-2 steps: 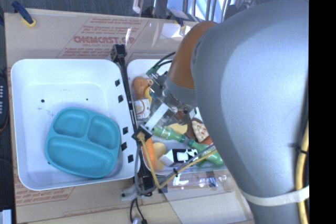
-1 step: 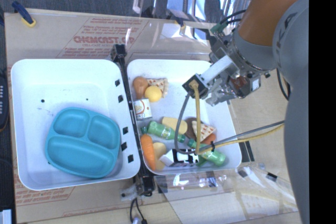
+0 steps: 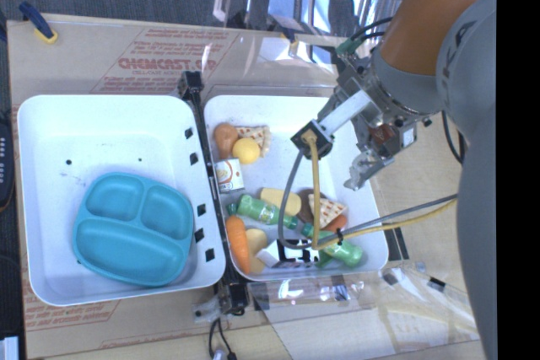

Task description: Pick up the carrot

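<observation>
The gripper (image 3: 297,251) is down low in the right-hand bin (image 3: 368,200), at the near wall, buried in clutter. I can't tell how wide it's set or whether it has anything; the tip is a black-and-white blur among the toys.

Just beside it, on the side toward the other bin, lies a pale yellow piece (image 3: 256,239), and past that is the carrot (image 3: 239,242). It lies lengthwise against the divider (image 3: 202,181), close to the tool but apparently not in it. On the tool's opposite side a green toy (image 3: 344,252) sits close by. Just beyond the tool, deeper into the bin, are a green bottle (image 3: 263,210) and a waffle-patterned wedge (image 3: 327,210).

The big risk, I'd say, is closing on the wrong thing. The pale piece stands between tool and carrot, so a grab from this spot likely takes that, or nothing.

Second risk: the carrot hugs the divider, leaving little room on its far side. A sideways shift could jam it against the wall or roll it away.

Third: cables (image 3: 291,181) loop from the wrist down into the bin and could drag the bottle.

Well away from the tool, the lemon (image 3: 246,151) and small can (image 3: 229,174) are out of play, as is the blue divided plate (image 3: 135,228) in the other bin (image 3: 42,181).
</observation>
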